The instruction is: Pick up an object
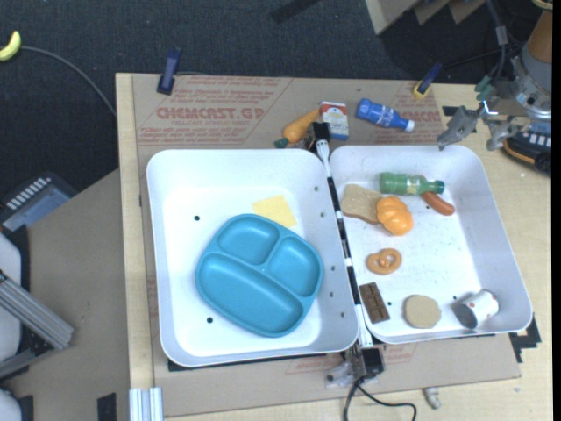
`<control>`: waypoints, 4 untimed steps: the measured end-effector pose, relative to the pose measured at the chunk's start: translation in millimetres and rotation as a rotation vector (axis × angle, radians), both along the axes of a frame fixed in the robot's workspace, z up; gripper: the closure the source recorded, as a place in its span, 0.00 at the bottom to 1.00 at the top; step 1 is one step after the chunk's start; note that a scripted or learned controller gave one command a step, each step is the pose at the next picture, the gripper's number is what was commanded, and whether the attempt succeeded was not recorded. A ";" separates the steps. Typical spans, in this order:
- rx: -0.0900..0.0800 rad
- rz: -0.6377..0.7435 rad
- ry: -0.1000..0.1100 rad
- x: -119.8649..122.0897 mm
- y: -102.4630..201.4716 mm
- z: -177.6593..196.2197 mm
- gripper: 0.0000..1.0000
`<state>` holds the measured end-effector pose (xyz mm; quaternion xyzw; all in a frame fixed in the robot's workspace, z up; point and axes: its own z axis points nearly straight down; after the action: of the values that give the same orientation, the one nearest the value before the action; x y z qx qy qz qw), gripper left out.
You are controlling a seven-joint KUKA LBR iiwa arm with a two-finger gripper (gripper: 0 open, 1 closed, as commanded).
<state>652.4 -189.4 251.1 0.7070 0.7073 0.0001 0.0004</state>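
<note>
Green plastic bottle point(410, 183) lies near the far edge of the right white bin point(500, 226). End effector point(478, 123), beyond that bin's far right corner, holds nothing; finger opening indiscernible.

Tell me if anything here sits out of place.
Three items lie on the cardboard behind the bins, outside both: a blue plastic bottle on its side, a small red-and-white carton, and an orange carrot-shaped toy.

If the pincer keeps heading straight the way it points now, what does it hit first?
Probably the far right corner of the right white bin: the pincer hangs just above that rim, pointing down and left. Height is hard to judge.
</note>
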 end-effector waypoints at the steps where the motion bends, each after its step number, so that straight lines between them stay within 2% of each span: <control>1: 0.001 0.000 0.002 -45.9 -33.8 -135.1 0.00; 2: 0.010 0.005 0.003 -7.9 -28.6 -166.9 0.00; 3: 0.002 0.004 -0.001 -7.4 -31.1 -155.7 1.00; 4: 0.002 0.001 0.001 -48.7 43.4 -123.3 1.00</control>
<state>603.8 -146.1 127.8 0.7065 0.7078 0.0003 -0.0005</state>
